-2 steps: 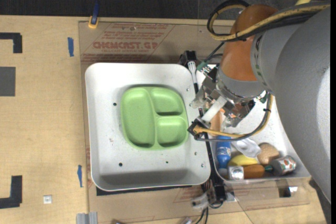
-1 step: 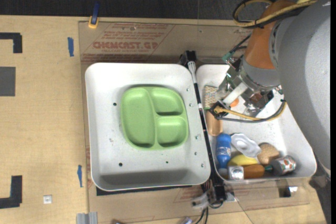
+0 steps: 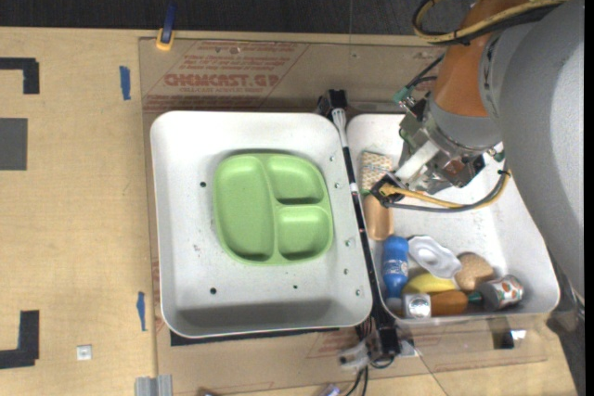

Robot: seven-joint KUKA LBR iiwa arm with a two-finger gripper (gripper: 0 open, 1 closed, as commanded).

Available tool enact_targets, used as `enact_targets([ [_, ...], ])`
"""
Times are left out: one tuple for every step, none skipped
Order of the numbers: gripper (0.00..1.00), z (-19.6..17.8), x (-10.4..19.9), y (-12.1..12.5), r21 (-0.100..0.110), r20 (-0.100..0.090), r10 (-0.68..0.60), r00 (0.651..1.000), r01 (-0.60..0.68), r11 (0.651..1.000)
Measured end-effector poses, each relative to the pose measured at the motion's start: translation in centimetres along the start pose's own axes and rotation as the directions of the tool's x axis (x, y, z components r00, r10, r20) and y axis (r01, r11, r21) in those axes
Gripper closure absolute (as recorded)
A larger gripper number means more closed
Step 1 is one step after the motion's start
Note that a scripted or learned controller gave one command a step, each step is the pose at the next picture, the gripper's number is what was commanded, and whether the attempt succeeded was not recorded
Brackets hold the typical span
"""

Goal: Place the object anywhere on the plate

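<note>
The arm (image 3: 534, 51) reaches in from the right and hangs over the far half of the right bin (image 3: 520, 232), with the orange band (image 3: 469, 60) showing above the wrist. The jaws sit under the wrist, low over that bin's far left corner. From where I stand I cannot tell whether they are released or clenched, or whether anything is between them.

Just beside the wrist, on its near side, a tan tube (image 3: 377, 220) lies on the bin floor close against the left wall. Its long axis runs along that wall, with the far end pointing at the wrist. The near end points at a blue bottle (image 3: 396, 260), which lies just beyond it, roughly in line. A patterned packet (image 3: 374, 166) lies at the tube's far end, partly under the wrist.

The other things are heaped along the near wall:
- a crumpled white wrapper (image 3: 432, 252)
- a yellow piece (image 3: 434, 283)
- an orange piece (image 3: 449, 302)
- a brown lump (image 3: 474, 270)
- a can (image 3: 502, 292) at the right end

The green plate (image 3: 246, 204) lies in the middle of the left bin (image 3: 176, 227), well apart from the tube, with both bin walls between them. It has one large compartment on the left and two small ones on the right. Its long axis runs far to near, about parallel to the tube. Both bins sit on the tabletop (image 3: 74, 199).
</note>
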State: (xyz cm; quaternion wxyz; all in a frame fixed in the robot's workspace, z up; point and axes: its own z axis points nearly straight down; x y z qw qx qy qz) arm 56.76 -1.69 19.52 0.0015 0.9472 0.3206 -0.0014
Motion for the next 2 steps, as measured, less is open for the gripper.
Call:
enact_targets([
  [1.00, -6.07, 6.76, -7.38, 0.002, -0.007, -0.126, 0.992, 0.126, 0.992],
  [0.00, -5.94, 6.54, -7.17, 0.002, -0.002, -0.121, 0.993, 0.121, 0.993],
])
